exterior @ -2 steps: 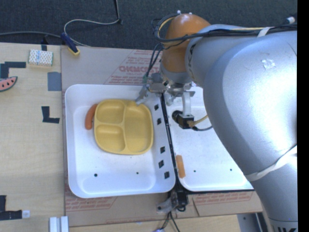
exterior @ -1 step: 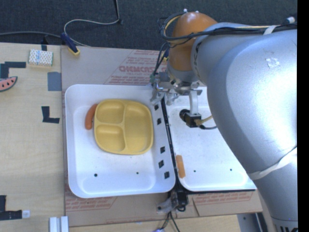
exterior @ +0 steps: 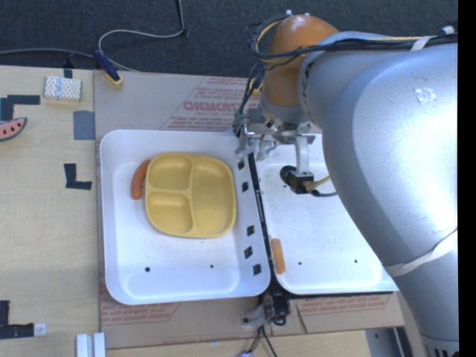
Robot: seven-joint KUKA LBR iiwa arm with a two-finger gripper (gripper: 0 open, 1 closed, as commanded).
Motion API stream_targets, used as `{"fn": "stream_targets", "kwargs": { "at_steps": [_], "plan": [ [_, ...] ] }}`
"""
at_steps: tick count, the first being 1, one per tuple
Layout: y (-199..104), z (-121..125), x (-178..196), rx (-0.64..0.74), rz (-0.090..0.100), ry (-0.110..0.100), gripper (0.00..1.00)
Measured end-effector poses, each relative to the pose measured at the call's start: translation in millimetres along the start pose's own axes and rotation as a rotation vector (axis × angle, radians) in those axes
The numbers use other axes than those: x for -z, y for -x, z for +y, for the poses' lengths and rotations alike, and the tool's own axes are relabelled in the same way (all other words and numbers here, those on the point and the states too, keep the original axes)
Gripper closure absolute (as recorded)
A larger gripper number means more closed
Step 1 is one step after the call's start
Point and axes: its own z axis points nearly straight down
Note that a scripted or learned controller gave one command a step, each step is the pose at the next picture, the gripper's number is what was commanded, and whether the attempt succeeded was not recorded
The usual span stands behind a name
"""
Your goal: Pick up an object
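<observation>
A yellow divided plate (exterior: pixel 190 195) lies in the left white bin (exterior: pixel 126 274). An orange-red sausage-shaped piece (exterior: pixel 137 181) rests against the plate's left edge. A small orange piece (exterior: pixel 277 256) lies in the right bin (exterior: pixel 335 274), close to the wall between the bins. My gripper (exterior: pixel 273 135) hangs below the orange wrist band at the far end of that wall, over the right bin's back left corner. Nothing can be seen held in it. The grey arm hides most of the right bin's right side.
A black fitting with a cable (exterior: pixel 296 178) hangs just below the gripper over the right bin. On the bench to the left are a watermelon-slice toy (exterior: pixel 12 129), a small pale block (exterior: pixel 62 88) and black tape marks (exterior: pixel 74 177). A blue and yellow tool (exterior: pixel 108 66) lies behind the bins.
</observation>
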Motion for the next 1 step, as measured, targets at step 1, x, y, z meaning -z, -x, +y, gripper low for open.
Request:
{"fn": "stream_targets", "kwargs": {
  "at_steps": [1],
  "plan": [
    [-30.7, -52.0, 103.5, 0.02, 0.057, -0.005, 1.0]
  ]
}}
